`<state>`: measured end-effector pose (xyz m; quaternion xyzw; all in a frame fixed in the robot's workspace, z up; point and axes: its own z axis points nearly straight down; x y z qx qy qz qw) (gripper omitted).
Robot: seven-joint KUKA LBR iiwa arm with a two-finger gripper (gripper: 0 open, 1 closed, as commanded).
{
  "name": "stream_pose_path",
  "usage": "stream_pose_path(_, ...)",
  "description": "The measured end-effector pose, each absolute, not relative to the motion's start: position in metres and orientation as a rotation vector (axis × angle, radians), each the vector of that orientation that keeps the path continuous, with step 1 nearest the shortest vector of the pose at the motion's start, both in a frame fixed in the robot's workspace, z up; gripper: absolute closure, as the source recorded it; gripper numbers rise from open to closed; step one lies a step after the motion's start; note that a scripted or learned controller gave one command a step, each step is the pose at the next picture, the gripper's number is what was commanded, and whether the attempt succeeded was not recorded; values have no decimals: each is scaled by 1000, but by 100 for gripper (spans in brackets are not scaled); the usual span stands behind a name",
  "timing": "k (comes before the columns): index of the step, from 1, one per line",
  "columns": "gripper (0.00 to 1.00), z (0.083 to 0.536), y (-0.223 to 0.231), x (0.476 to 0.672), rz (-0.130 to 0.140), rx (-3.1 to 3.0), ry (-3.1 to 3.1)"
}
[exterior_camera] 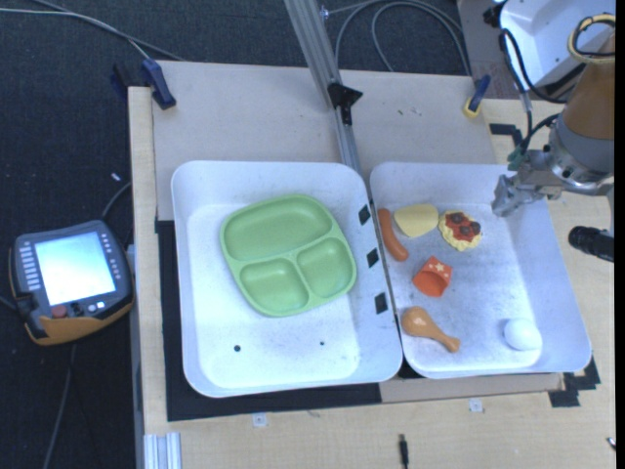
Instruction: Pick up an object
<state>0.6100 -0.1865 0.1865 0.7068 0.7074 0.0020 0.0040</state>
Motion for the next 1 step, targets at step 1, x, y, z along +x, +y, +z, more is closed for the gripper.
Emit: stream_pose_path(1,100,252,-187,614,7,2214,2217)
